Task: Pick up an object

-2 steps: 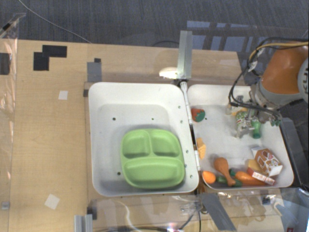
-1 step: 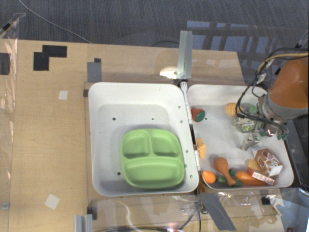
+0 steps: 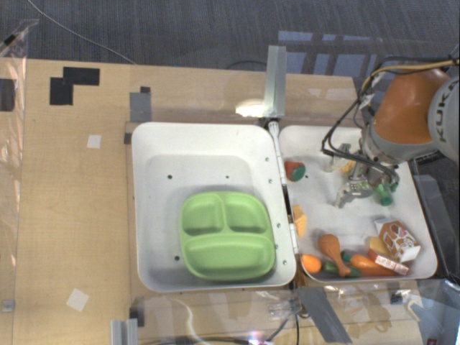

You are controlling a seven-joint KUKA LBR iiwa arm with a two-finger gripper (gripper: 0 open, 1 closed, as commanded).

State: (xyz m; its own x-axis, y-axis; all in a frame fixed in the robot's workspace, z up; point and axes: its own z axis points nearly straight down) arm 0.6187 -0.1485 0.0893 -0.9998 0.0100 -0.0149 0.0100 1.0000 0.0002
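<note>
Toy food (image 3: pixel 352 261) crowds the right bin's (image 3: pixel 424 221) near edge.
Gripper (image 3: pixel 353 192) hangs over bare floor mid-bin, fingers spread narrowly, holding nothing; a green piece (image 3: pixel 385 192) lies just beside it, a strawberry (image 3: pixel 294 169) by the bin's left wall.

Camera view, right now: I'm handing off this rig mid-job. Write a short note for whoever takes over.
Gripper: low in the right bin, near its middle; whether it is open or shut can't be read from here.
Right bin's things: strawberry at the far left, chicken drumstick, carrot and orange along the near edge, a packaged snack near right, a green item beside the gripper.
Left bin: green divided plate.
Done: nothing visibly lifted.
Left: grasp one object and raise it.
</note>
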